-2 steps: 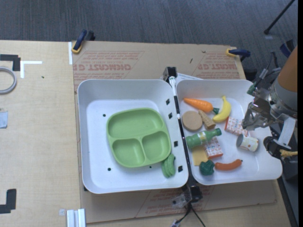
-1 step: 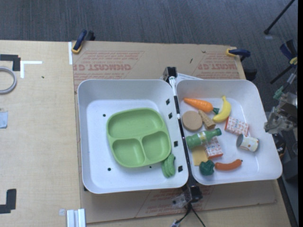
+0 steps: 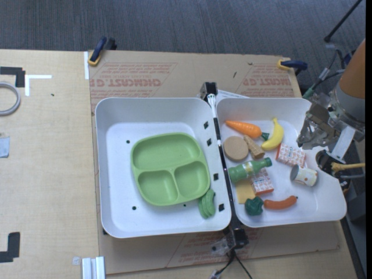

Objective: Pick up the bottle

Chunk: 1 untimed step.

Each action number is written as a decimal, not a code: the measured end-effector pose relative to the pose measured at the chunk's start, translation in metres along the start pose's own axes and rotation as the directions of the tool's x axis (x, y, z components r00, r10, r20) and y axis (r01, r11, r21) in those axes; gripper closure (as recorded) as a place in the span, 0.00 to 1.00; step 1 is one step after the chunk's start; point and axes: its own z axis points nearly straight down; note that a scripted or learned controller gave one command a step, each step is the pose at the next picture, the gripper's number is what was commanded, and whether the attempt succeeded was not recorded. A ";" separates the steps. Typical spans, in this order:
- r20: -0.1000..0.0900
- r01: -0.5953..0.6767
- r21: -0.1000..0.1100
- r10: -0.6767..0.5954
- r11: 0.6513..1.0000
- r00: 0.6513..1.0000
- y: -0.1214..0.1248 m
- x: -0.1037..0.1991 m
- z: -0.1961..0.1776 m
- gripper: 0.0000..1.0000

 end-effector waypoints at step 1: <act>0.000 -0.148 0.001 0.148 0.989 0.989 -0.018 -0.055 -0.006 1.00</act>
